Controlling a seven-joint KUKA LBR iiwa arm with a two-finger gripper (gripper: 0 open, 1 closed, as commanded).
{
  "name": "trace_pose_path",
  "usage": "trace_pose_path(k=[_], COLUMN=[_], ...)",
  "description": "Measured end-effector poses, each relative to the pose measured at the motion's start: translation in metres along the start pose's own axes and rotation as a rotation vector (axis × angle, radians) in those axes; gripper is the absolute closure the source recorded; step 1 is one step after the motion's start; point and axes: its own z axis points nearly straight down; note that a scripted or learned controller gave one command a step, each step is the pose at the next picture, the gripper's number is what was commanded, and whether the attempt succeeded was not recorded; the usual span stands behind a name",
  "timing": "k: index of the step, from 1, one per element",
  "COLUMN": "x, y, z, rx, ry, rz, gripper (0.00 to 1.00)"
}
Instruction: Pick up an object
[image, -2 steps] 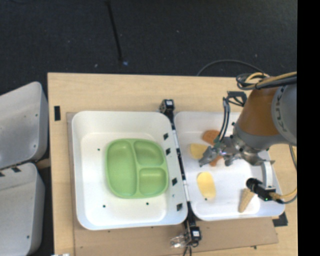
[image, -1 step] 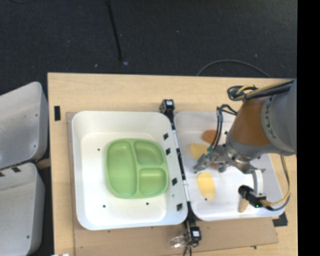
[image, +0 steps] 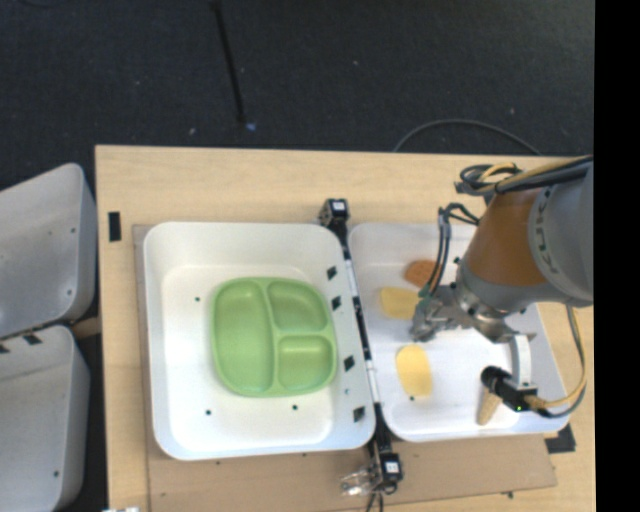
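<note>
Your gripper is down in the right bin, low over the floor near the bin's left side; whether it is set wide, narrow or closed on anything you cannot tell from this slant, because the wrist and its cabling cover the tip. Just beside the gripper on its far-left side lies a pale yellow piece, close enough that it may be touching, and that looks like the thing being gone for. Just nearer than the gripper sits a second yellow piece, apart from it. An orange piece lies farther back, partly hidden by the arm. A tan piece rests at the near right of the bin, next to a black fitting on the arm.

Judge the risks this way: the yellow pieces look flat and thin, so a grasp may slide over one or push it toward the bin wall rather than lift it. With two pieces close by, the tool could nudge the wrong one or catch both. The loose cables at the wrist could drag across the orange piece as the arm lifts.

The left bin holds a green divided tray, well apart from the work
</note>
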Motion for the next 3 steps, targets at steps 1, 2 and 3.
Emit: trace_pose_path(k=[1, 2, 3], x=[-0.005, -0.012, -0.014], y=[-0.004, 0.003, 0.004], z=[-0.062, -0.107, -0.161], rx=[-0.005, -0.004, -0.006], ry=[-0.001, -0.001, -0.001], rz=[0.000, -0.008, -0.011], gripper=[1.00, 1.00, 1.00])
